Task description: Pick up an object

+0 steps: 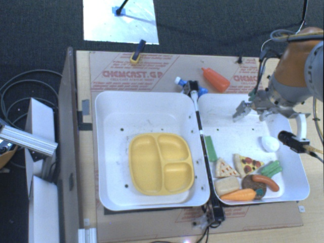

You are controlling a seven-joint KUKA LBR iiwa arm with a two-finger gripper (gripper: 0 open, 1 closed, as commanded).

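Note:
My gripper hangs over the back of the right bin, its fingers spread open with nothing between them. The toy foods lie nearer the front of that bin: a white egg, a green stick, a pizza slice, a sandwich wedge, a green bean, a red sausage, an orange carrot and a tan bread piece. The egg is the closest to the gripper, a little in front of it and to the right.
A yellow divided plate lies in the left bin. Behind the bins, an orange bottle and a blue-and-white object rest on the cardboard. A black part of the arm sticks out beside the egg.

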